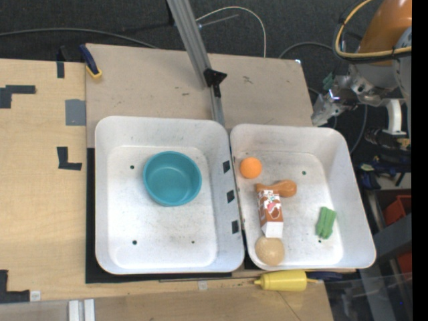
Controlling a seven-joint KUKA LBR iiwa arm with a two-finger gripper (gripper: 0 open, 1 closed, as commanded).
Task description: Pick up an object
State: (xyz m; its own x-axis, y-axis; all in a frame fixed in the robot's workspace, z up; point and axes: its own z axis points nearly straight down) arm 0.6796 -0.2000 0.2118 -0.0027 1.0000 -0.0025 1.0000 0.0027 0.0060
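Observation:
The right bin (334, 154) holds an orange ball (251, 168), a brown drumstick-shaped toy (282, 188), a red and white carton (270, 213), a tan round object (269, 251) and a green piece (325, 222). A teal bowl (172, 178) sits in the left bin (120, 139). My gripper (327, 105) hangs off the arm at the upper right, above the far right corner of the right bin, apart from every object. Nothing shows between its fingers.
A yellow bottle (284, 281) lies on the bench just in front of the right bin. A grey metal bar (194, 42) slants from the top down to the gap between the bins. Cables cross the dark floor behind.

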